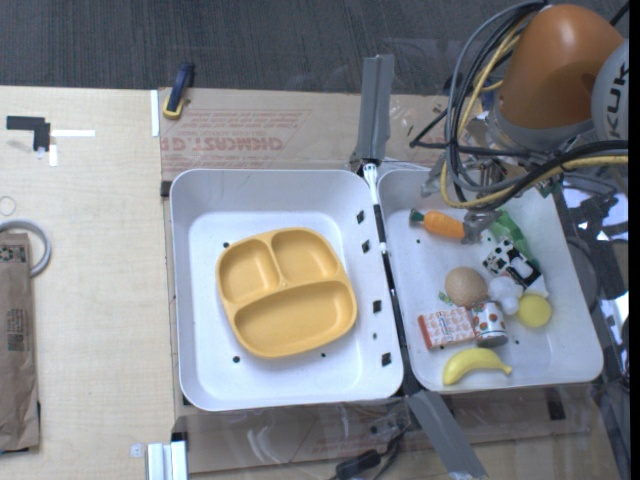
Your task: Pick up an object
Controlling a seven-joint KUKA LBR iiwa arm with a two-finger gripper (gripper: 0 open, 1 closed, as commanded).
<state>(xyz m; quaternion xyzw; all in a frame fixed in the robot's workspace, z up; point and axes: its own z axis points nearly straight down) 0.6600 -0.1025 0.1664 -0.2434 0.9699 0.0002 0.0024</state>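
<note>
The right bin [580,368] holds several small items. An orange carrot [443,225] lies at its back left, with a green piece [508,230] and a black-and-white cow toy [510,263] beside it. Nearer the front are a brown egg-shaped item [465,286], a yellow lemon [535,310], a red carton [445,326], a small can [489,320] and a banana [475,366]. My gripper [478,206] hangs over the bin's back part, just right of the carrot, largely hidden under the wrist and cables.
The left bin [200,368] holds a yellow divided plate [287,290]. A grey divider [376,108] rises behind the gap between the bins. The arm's orange band [555,63] and looping cables [470,118] crowd the back right. A brown paper bag [15,338] lies at the far left.
</note>
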